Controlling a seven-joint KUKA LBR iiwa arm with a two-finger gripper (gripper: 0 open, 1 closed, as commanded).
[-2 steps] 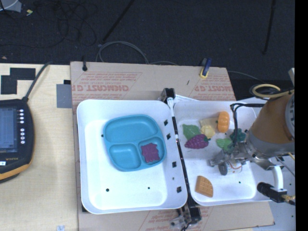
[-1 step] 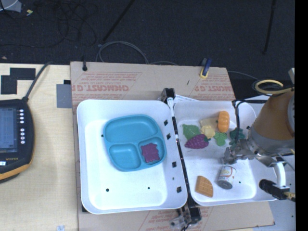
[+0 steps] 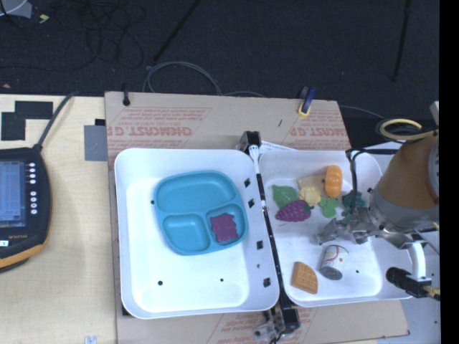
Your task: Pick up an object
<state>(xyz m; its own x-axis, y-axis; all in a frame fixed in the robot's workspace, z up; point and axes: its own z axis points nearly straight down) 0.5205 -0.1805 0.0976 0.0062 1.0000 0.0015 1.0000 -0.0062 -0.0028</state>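
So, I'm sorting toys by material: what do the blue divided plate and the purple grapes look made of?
Blue divided plate: apparently moulded plastic, with a smooth, even colour and a soft sheen.
Purple grapes: probably plastic or rubber toy food, bumpy and uniformly purple; which one is unclear.

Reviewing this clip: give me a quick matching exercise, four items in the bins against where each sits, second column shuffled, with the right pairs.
Things:
1. purple grapes
2. magenta piece
3. waffle
4. orange piece

Places:
A. in a compartment of the blue tray, left bin
B. near the front edge of the right bin
C. toward the back of the right bin
D. right bin, close to the divider, beside a green leaf

Pairs: 1-D, 2-A, 3-B, 4-C
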